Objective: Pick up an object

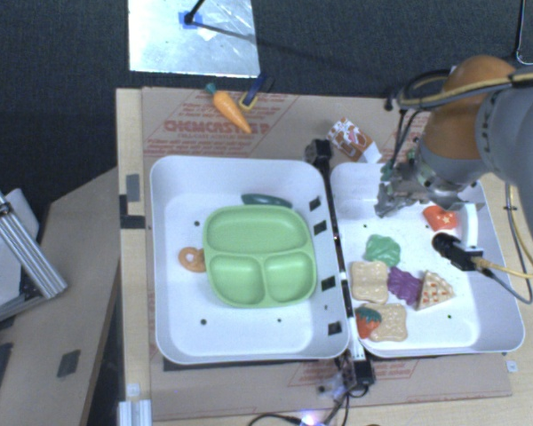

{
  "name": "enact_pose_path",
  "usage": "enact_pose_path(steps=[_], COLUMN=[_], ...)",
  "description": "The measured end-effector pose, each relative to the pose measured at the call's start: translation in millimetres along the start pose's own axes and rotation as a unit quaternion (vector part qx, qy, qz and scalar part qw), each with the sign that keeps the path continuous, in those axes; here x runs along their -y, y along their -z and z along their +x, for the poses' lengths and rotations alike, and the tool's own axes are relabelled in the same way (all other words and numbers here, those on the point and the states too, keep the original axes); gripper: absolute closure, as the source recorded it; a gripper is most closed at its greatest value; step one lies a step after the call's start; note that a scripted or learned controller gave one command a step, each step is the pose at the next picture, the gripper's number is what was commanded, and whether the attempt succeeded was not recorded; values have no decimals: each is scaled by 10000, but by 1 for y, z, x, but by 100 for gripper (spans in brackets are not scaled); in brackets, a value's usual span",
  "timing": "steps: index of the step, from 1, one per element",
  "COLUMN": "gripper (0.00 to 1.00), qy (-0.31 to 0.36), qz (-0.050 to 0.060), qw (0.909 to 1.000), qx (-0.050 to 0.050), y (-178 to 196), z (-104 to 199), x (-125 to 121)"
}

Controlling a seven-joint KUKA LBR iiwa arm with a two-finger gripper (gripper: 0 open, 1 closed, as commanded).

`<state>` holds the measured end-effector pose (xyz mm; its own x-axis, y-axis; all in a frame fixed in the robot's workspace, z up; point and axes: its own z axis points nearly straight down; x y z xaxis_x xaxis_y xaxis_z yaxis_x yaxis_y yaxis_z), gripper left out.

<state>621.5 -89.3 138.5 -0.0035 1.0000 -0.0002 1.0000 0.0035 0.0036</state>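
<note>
Your arm (480,122) reaches in from the right, its grey body and orange band bulking over the far right corner of the right bin (497,327). The wrist angles down and leftward, and the gripper (393,198) sits low over the bin's far left area, close to the divider between the two bins. You cannot tell from this angle whether it is open or closed: the tip is a dark grey cluster against the white floor, and nothing can be made out between its ends.

The toy food lies nearer you in the same bin. A red piece (441,216) sits just beside the gripper's right, partly hidden by the arm. A green leafy piece (383,249), a cracker (369,280), a purple grape bunch (406,284), a pizza slice (435,289) and a toast slice (393,322) touching a small red and green item (367,319) cluster toward the near left.

In the left bin (173,238) you see a green divided plate (256,254), a pretzel (192,259) just beside its left edge, and a dark green thing (266,201) mostly hidden behind its far rim. Beyond the bins lie a toy carrot (230,111) and a small packaged item (350,138).
</note>
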Motion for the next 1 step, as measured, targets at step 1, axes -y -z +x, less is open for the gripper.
enact_pose_path(steps=[1], gripper=[100], qy=[3], qz=[-6], qw=[10000], qx=[0], y=[44], z=[2], x=[-4])
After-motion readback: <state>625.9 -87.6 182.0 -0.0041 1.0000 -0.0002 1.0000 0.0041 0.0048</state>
